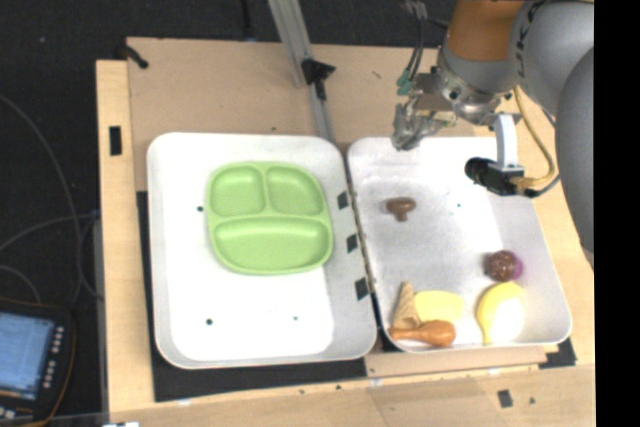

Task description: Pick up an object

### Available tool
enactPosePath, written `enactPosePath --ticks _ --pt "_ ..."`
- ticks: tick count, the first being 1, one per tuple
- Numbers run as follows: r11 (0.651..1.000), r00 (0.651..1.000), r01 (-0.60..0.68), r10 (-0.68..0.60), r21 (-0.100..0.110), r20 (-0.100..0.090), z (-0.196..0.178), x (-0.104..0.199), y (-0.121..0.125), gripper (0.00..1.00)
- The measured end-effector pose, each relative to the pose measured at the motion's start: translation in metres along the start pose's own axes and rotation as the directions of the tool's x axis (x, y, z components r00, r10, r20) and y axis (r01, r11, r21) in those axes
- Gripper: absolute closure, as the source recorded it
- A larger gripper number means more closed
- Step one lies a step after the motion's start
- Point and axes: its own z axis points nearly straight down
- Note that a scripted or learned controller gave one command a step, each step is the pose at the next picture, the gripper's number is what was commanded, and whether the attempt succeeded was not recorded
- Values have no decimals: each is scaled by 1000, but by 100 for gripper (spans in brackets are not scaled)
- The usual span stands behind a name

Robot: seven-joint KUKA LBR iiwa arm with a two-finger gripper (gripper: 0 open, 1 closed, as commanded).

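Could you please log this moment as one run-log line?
gripper: over right bin far edge | brown mushroom: unheld | green tray: left bin

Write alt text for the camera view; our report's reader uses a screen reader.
A grey-and-orange robot arm holds its gripper above the far edge of the right bin, which contains a small brown mushroom-shaped toy and other toy foods. The left bin holds a green divided plate.

Two white bins (180, 335), one green divided plate (269, 218), about six small food items (401, 207)
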Motion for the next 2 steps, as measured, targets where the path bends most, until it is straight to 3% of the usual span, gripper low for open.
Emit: enactPosePath --ticks 2 --pt "1000 1000 3 -3 0 -2 -10 121 1 100"
